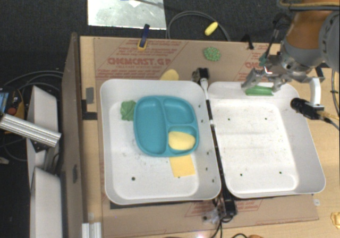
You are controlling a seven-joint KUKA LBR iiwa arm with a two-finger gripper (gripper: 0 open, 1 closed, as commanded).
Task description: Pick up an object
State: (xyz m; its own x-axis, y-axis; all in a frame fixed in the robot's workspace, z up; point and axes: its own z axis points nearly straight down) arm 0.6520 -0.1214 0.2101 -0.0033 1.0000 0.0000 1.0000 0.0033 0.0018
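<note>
Starting at the left: left bin (114,125) holding a teal divided plate (159,122), with a green leafy piece (128,109) tucked against the plate's left edge. Yellow lemon-ish lump (181,140) sitting in the plate's lower right compartment, and a flat yellow square (183,166) poking out from under the plate's front edge onto the bin floor. Behind the bins, on the cardboard: a pale yellow blob (170,75) and a green round thing (212,53). Over to the right bin (265,152): bare floor, plus a green stick-shaped object (258,91) up at the far rim. Gripper (261,80) right above that, fingers apart, tips straddling the green stick, not clamped on anything as far as visible.
</note>
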